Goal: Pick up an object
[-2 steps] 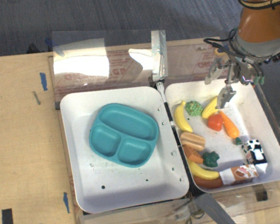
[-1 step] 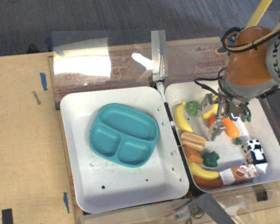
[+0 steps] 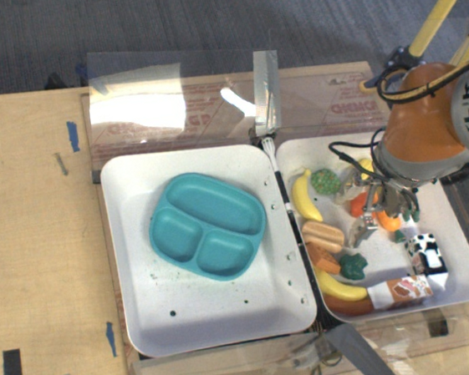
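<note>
My gripper (image 3: 379, 212) is lowered into the right bin (image 3: 457, 224), below the orange wrist band. It sits among small toy foods. An orange-red piece (image 3: 359, 203) lies at its left and an orange piece (image 3: 388, 222) just below it; both are close against it. A green broccoli (image 3: 325, 181) and a yellow banana (image 3: 306, 199) lie to the left. A hot dog (image 3: 322, 234), a dark green vegetable (image 3: 353, 266) and a second banana (image 3: 340, 285) are nearer the front. A black-and-white cow (image 3: 425, 251) and a red-and-white packet (image 3: 406, 289) lie at the front right.
The left bin (image 3: 135, 278) holds a teal divided plate (image 3: 209, 225). A clear plastic wall (image 3: 176, 113) stands behind both bins, with a metal post (image 3: 265, 86) at the divide. The arm's cables (image 3: 391, 80) loop above the right bin.
</note>
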Controlling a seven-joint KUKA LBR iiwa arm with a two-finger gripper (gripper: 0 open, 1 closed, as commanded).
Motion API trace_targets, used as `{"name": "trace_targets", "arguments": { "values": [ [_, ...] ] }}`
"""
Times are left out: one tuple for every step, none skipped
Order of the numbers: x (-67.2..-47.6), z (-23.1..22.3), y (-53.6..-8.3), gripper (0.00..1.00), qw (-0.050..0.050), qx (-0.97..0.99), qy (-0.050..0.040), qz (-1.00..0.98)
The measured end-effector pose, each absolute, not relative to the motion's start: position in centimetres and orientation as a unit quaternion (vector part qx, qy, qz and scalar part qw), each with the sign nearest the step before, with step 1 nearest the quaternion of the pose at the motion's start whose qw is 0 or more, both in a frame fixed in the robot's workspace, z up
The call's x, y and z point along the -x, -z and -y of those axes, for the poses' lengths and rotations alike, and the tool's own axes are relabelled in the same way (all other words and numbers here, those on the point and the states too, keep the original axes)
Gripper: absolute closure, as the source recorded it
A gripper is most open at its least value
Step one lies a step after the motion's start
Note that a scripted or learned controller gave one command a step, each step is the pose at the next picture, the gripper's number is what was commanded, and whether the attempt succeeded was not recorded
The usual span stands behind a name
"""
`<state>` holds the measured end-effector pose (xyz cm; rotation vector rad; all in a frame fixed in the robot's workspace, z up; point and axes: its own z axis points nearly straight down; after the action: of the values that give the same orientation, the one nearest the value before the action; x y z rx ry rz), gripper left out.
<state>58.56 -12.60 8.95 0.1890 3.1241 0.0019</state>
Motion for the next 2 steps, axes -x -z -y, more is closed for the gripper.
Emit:
{"name": "trace_targets", "arguments": {
  "values": [
    [-57.6,9.2,-9.0,0.00,0.006,-0.093,0.0002,-0.996],
    [-63.6,11.8,-8.9,0.00,0.004,-0.089,-0.0005,-0.996]
  ]
}}
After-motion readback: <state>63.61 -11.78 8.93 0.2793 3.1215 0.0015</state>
